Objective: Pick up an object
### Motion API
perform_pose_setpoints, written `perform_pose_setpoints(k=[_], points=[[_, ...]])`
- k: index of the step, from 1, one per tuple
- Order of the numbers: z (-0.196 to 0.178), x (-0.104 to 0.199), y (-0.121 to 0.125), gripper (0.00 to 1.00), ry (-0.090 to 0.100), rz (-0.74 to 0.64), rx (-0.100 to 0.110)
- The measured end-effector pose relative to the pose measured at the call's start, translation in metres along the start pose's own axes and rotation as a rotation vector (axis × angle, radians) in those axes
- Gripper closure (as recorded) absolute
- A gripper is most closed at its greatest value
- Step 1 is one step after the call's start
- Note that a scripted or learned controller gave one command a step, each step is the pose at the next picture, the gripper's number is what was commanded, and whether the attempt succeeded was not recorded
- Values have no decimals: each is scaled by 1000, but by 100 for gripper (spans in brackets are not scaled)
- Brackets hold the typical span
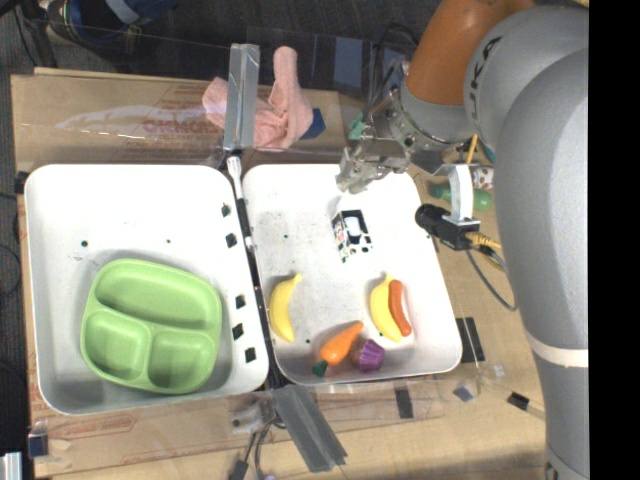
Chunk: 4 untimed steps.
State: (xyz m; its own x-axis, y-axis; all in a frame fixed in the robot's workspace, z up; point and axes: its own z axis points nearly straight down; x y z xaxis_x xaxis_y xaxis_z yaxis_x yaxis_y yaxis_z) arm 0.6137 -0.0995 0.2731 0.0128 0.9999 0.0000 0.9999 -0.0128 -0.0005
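My gripper (pixel 358 173) hangs over the far edge of the right bin (pixel 300 193), above its back wall. Nothing shows between its fingers. In that bin lie a small black-and-white card-like object (pixel 350 234) near the middle, a yellow banana (pixel 284 306) at the left, a second banana with a red hot dog (pixel 392 308) on it at the right, and a toy carrot (pixel 339 344) and a purple piece (pixel 370 355) at the near wall. The card-like object lies just below the gripper in the view.
The left bin (pixel 60 218) holds a green divided tray (pixel 152 325). A pink cloth (pixel 270 108) lies behind the bins on the cardboard. The grey arm fills the right side, with a black fitting (pixel 447 224) by the right bin's edge.
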Motion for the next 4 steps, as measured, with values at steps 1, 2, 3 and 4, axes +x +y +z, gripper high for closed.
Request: perform_pose_setpoints(k=[1, 2, 3, 4], points=[[0, 0, 0, 0, 0, 0, 1], [129, -62, -31, 0, 1, -14, 6], [181, -112, -115, 0, 1, -104, 1], [180, -14, -137, 0, 2, -295, 2]])
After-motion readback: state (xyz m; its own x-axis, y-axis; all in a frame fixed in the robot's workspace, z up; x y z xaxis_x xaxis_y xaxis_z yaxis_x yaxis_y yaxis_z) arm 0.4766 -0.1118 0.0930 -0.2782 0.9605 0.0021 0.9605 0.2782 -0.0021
